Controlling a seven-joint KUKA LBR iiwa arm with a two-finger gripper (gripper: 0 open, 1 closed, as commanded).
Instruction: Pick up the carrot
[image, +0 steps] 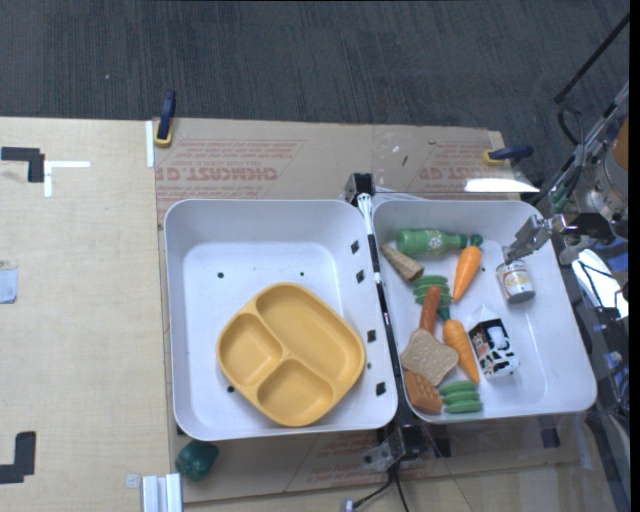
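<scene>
Camera view: carrot (466, 271) lay untouched in right bin (560, 380), just right of green bottle (432, 241). Gripper (524, 240) hovered right of carrot, above small can (516, 281); jaws' state could not be told. Grasp and lift both remained.

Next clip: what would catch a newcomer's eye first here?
Probably the yellow divided plate, alone in the left bin. Next, the clutter of toy food in the right bin: two orange carrots, a green bottle, a bread slice. The gripper hangs at that bin's far right edge, above a small can.
</scene>
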